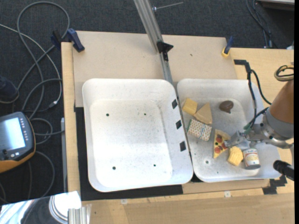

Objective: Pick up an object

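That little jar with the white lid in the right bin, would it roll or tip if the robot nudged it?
Probably. The jar looks round and short, so on its side it could roll. It sits close to the yellow block and the bin's rim, which might stop it. Its smooth sides may slip.

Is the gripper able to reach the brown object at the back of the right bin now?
Probably yes: the brown object lies alone, apart from the other items, and the gripper hovers nearby.

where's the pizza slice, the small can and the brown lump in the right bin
pizza slice (218, 144): camera view, on its topped face
small can (252, 158): camera view, on its labelled side
brown lump (226, 106): camera view, on its rounded top
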Robot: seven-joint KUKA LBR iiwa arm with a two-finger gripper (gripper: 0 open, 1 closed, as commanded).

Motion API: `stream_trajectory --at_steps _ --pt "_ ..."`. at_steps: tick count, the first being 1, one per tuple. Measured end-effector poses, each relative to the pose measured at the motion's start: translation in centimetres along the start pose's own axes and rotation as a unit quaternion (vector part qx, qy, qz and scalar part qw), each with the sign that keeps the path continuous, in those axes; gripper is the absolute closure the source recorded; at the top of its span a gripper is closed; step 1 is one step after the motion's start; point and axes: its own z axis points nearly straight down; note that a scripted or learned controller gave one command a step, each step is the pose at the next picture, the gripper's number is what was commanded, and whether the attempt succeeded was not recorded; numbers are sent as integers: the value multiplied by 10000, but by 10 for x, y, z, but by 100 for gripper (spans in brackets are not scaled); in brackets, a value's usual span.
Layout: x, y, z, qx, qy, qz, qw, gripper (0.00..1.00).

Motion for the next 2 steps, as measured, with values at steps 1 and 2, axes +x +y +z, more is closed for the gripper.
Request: stream_trajectory --at_steps 1,2 --pt "0 1 -12 -23 -9 -6 10000 100" --pt "3 5 -76 -46 -28 -15 10000 100"
